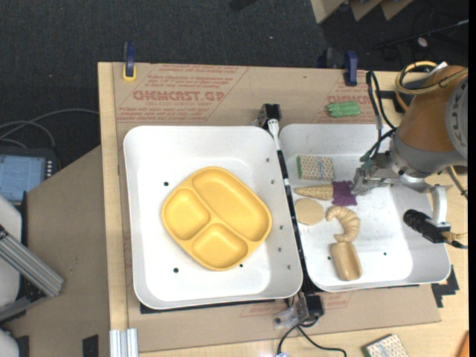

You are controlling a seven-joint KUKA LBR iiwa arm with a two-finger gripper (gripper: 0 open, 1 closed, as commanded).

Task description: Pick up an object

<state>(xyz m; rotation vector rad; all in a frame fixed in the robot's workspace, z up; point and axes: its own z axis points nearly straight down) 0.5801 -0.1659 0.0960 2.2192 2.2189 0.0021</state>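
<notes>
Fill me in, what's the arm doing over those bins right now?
The arm reaches in from the right and its gripper is down in the right bin, right beside a small purple piece. Nothing is visibly held yet. That bin also holds a patterned packet, a cone, a round cookie, a croissant and a tan cylinder. The left bin holds a yellow divided plate, untouched.
</notes>
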